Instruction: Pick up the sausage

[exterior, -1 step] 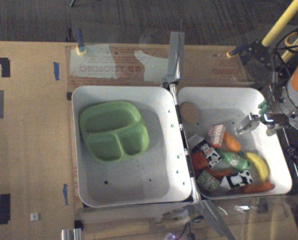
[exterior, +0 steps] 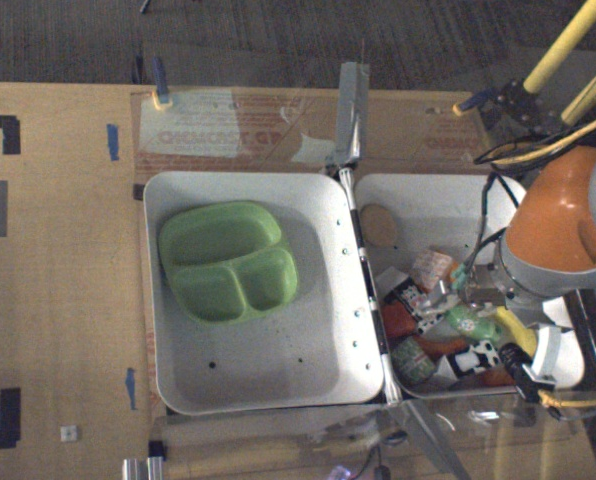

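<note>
My gripper (exterior: 450,301) is lowered into the right bin (exterior: 418,196), in among a pile of toy foods. Just in front of it, toward the bin's near wall, lies a reddish-orange elongated piece (exterior: 446,347) that looks like the sausage, partly covered by neighbouring items. It lies in the pile, a little apart from the gripper. The arm's orange band (exterior: 558,218) and grey wrist hide the bin's right part.
Around the gripper are a pink packet (exterior: 433,266), a red block (exterior: 398,320), a dark green round item (exterior: 413,359), a light green item (exterior: 473,320), a yellow banana (exterior: 516,328) and a black-and-white toy (exterior: 476,357). A tan disc (exterior: 380,225) lies at the back. The left bin (exterior: 278,368) holds a green divided plate (exterior: 228,260).
</note>
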Robot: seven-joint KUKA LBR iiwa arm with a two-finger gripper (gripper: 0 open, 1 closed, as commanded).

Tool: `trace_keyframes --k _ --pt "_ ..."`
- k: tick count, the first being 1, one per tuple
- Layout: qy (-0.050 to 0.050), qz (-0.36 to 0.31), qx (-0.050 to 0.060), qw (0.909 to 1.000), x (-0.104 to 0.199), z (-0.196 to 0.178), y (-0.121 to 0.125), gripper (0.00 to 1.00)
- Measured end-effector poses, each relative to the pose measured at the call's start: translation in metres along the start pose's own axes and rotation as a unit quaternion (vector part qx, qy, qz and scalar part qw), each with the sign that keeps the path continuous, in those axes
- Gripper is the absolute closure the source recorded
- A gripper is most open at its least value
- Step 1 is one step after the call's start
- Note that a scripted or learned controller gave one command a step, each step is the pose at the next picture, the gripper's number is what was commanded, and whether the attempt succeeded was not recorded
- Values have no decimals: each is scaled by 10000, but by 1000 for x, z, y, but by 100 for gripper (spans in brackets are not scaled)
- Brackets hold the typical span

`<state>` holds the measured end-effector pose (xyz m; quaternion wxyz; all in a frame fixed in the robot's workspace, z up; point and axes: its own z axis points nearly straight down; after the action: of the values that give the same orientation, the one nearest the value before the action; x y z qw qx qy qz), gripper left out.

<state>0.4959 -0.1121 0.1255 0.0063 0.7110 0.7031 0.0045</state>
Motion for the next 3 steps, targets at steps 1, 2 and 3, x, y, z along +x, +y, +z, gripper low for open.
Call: trace_keyframes --k 1,2,3 --pt "-82 -362 -224 9991 8 15 0 0" --pt "6 214 -126 9997 6 18 6 0" --pt "-9 908 -186 9957 12 19 -2 0"
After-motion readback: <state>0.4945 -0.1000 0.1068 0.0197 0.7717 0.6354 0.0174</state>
